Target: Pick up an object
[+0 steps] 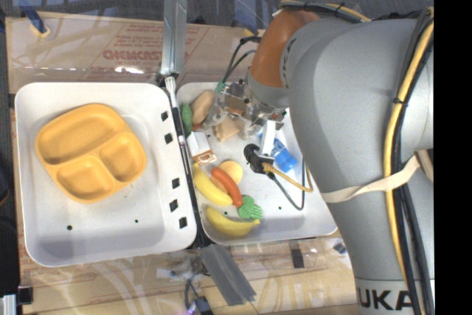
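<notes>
camera view | gripper [234, 108] low in right bin [310, 221], among bread-like piece [204, 105] and tan block [228, 130]; cannot tell its state | carrot [229, 187], 2 bananas [212, 189] [230, 222] nearby, untouched | yellow divided plate [90, 150] in left bin [44, 243] | risk: crowded items, grasp may slip or nudge neighbours

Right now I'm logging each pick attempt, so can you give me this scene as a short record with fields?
left bin: holds a yellow divided plate
right bin: toy food, including two bananas, a carrot and a blue packet
arm: reaches over the right bin
gripper: low among items at the bin's far end
grasp: cannot tell
</notes>
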`<state>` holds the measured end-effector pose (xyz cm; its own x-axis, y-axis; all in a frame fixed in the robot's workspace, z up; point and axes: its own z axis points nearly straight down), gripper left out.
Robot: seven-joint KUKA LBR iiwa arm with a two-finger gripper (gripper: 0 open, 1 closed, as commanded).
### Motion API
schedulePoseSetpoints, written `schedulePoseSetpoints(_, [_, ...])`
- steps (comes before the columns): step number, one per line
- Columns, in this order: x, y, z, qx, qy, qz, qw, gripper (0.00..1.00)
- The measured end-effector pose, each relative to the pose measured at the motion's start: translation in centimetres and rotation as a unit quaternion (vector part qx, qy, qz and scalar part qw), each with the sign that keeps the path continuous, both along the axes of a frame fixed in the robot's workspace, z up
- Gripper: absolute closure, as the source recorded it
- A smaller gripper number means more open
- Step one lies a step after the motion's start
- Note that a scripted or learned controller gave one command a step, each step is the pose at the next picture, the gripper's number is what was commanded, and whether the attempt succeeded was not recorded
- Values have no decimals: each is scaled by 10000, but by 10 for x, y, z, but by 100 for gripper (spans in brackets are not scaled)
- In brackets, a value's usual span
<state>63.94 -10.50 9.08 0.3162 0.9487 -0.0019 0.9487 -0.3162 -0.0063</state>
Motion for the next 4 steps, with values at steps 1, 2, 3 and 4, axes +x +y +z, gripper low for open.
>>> schedulePoseSetpoints(1, [0,2,10,9,13,40,10000,100])
schedulePoseSetpoints(2, [-47,63,105,12,-50,-441,9990,100])
schedulePoseSetpoints(3, [12,42,100,-9,-14,-1850,9827,100])
schedulePoseSetpoints(4, [-12,20,169,-5,-32,-2684,9633,100])
